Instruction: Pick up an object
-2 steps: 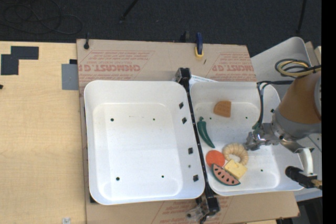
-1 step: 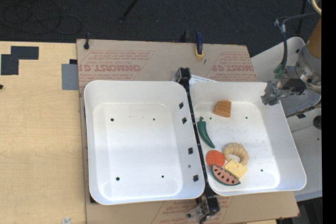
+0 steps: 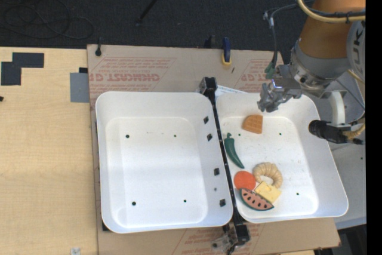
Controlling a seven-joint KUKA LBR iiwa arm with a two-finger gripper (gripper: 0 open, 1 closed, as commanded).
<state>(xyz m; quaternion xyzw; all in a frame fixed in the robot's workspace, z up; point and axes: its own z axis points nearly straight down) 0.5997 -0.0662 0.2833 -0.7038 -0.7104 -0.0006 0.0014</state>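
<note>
My gripper hangs over the back edge of the right bin, just above and to the right of an orange-brown bread piece. Nothing shows between its fingers. Along the bin's left wall lies a green chili pepper. Toward the front sit a red tomato, a tan croissant, a yellow cheese block and a watermelon slice, packed close together.
The left bin stands beside the right one, with a black divider strip between them. Both rest on cardboard. A blue clamp sits at the back edge. The arm's body looms over the right bin's back right corner.
</note>
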